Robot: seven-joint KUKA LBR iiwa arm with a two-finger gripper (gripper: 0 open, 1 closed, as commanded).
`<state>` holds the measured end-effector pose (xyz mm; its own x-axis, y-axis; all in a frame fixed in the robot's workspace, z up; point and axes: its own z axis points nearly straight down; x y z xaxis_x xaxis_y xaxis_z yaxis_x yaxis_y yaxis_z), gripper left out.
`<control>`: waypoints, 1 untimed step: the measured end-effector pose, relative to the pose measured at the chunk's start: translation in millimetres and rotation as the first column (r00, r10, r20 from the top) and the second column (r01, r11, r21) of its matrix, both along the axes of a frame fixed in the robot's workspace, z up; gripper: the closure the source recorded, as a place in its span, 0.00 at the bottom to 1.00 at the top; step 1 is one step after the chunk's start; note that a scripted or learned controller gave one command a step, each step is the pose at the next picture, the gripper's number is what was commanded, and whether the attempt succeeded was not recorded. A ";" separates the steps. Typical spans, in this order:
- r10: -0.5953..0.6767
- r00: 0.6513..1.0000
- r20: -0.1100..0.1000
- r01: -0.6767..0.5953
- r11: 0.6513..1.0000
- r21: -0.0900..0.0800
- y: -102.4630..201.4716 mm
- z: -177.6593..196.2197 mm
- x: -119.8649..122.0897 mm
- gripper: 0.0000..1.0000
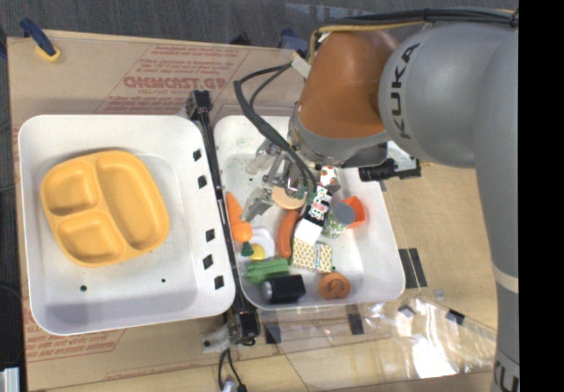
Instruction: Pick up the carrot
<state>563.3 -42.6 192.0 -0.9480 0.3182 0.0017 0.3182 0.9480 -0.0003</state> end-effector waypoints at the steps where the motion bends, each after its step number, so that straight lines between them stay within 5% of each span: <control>1: 0.062 0.998 0.000 -0.062 0.998 0.000 9.5 -0.3 -2.7 0.00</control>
